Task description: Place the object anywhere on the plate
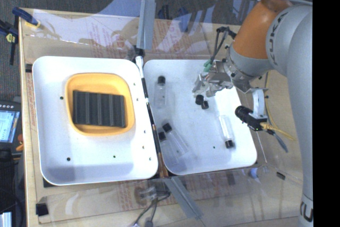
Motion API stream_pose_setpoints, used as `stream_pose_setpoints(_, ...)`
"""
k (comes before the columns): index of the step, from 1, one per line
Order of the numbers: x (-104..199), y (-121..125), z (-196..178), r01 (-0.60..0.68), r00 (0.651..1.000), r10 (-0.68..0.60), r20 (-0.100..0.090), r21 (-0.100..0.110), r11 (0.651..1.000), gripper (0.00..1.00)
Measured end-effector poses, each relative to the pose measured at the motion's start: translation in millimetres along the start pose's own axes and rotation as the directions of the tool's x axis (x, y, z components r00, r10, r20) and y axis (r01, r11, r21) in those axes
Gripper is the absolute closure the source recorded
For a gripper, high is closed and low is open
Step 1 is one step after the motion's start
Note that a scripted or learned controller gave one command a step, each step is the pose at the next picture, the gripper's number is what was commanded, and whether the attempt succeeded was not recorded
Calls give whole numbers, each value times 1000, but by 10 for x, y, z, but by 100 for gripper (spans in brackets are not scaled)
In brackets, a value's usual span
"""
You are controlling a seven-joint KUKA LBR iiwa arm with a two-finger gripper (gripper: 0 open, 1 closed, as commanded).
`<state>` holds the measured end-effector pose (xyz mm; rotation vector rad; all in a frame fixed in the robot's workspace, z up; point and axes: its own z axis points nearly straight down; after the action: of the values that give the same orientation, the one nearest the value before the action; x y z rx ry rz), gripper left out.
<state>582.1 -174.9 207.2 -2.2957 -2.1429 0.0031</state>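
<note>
A yellow plate (95, 81) sits in the left bin (48, 114), and a dark ribbed block (99, 109) covers its middle. Several clear vials with black caps lie in the right bin (244, 154): one (160, 91) at the upper left, one (177, 141) at the lower left, one (226, 128) at the right. My gripper (202, 100) hangs low over the upper middle of the right bin, between the upper-left vial and the right one. Small black parts show at its tip; I cannot make out whether they are a cap or the gripper itself.
The grey arm with its orange band (260, 29) reaches in from the upper right over the right bin's far corner. A raised divider (144, 98) separates the two bins. A blue clamp (24, 16) sits at the bench's far left corner.
</note>
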Motion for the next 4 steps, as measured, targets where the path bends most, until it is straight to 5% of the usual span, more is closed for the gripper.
stream_pose_setpoints(1,510,111,-334,147,989,-147,0,0,989,100)
stream_pose_setpoints(2,866,511,-735,325,946,-325,0,-2,946,100)
stream_pose_setpoints(3,1094,633,-4,518,855,-518,-1,1,855,100)
stream_pose_setpoints(4,1499,597,-671,650,760,-650,2,-2,760,100)
